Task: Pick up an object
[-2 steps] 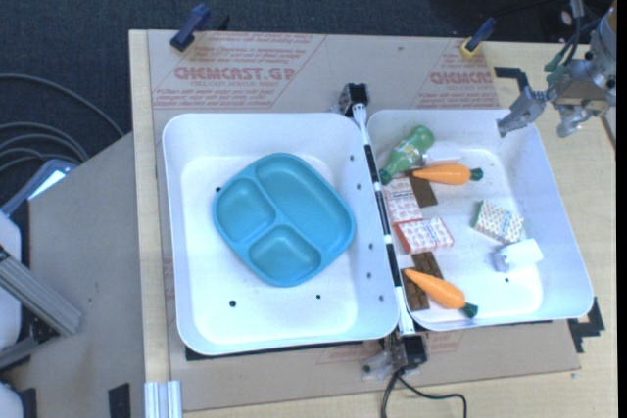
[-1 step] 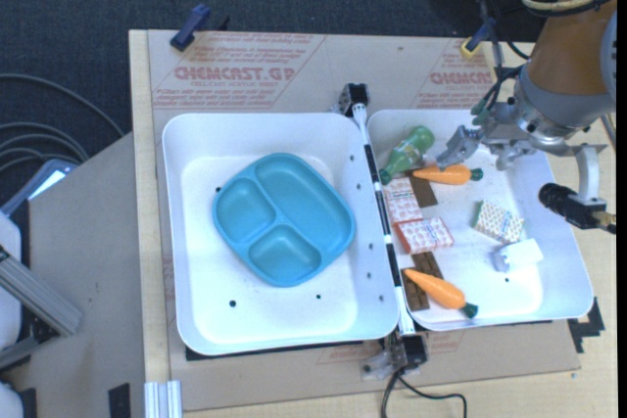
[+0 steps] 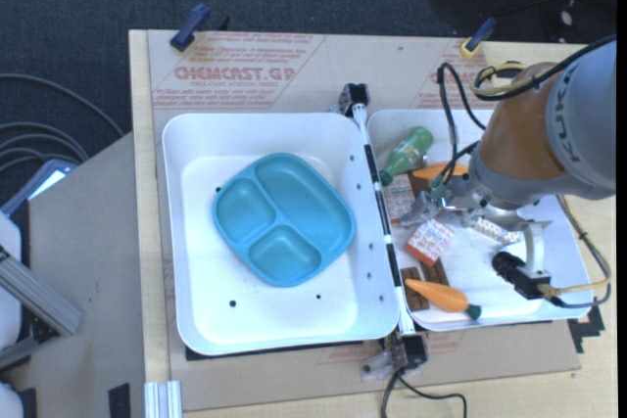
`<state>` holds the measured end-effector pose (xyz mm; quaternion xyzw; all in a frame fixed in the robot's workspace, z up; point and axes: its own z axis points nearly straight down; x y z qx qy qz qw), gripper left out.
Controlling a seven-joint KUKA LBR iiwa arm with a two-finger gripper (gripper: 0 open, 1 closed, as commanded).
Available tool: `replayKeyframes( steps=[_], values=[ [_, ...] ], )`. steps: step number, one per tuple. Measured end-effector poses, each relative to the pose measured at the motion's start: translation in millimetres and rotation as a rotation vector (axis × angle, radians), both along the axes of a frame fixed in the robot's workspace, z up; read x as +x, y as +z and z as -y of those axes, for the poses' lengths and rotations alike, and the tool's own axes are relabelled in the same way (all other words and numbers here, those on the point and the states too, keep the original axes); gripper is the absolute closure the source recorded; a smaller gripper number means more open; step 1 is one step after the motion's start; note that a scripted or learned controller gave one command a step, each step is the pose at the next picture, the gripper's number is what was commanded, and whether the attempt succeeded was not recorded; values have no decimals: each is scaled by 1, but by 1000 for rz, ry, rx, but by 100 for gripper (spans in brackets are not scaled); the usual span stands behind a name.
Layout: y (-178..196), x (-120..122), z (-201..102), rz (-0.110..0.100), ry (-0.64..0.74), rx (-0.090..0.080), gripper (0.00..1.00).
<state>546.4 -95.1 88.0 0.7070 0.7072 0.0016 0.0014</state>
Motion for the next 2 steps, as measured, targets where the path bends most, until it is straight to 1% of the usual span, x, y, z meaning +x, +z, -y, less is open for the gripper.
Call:
replayKeyframes(
  steps=[1,2],
  values=[
    [-3,41,-2,-4,0,0,0],
    [-5,72,1,-13,-2,2,0]
  ],
)
